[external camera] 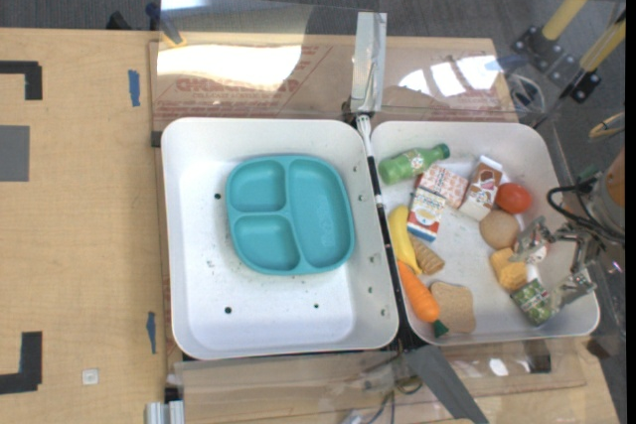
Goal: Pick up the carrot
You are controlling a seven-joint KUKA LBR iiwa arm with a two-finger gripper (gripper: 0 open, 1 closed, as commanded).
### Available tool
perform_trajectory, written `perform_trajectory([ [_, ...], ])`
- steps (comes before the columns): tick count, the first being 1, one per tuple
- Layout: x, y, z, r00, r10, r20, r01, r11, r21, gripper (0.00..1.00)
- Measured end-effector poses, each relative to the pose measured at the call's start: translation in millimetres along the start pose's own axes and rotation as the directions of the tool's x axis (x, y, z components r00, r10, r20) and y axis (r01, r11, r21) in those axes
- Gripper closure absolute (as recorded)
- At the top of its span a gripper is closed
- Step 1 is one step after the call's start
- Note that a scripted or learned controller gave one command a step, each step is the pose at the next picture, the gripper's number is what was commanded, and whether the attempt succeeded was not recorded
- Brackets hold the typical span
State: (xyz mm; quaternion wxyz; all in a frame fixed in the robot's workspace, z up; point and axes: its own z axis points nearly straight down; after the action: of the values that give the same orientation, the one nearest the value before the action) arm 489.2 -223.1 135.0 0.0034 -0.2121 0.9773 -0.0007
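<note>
The carrot (418,292) is orange with a small green tip. It lies near the front left of the right bin (556,149), beside the bin's left wall, between a yellow banana (400,235) and a slice of bread (454,305). My gripper (558,265) hovers low over the right bin's right side, well to the right of the carrot. Its fingers stand open with only bare bin floor between them. One fingertip (538,244) is near a yellow-orange food piece (508,268), the other near a green packet (534,302).
The right bin also holds a green bottle (412,162), small cartons (439,186), a tomato (513,198), a potato (499,229) and a cracker (429,259). The left bin (189,243) bears a teal divided plate (291,212). Cables (581,204) hang at the far right.
</note>
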Motion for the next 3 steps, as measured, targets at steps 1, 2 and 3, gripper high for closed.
perform_trajectory([
  [1,-25.2,45.5,45.3,0.997,-0.080,0.004,0.080,0.997,0.006,0.00],
  [2,-49.0,74.3,45.0,0.962,0.273,0.004,-0.273,0.962,0.003,0.00],
  [3,-54.3,73.7,32.1,0.963,0.270,0.020,-0.271,0.963,0.007,1.00],
])
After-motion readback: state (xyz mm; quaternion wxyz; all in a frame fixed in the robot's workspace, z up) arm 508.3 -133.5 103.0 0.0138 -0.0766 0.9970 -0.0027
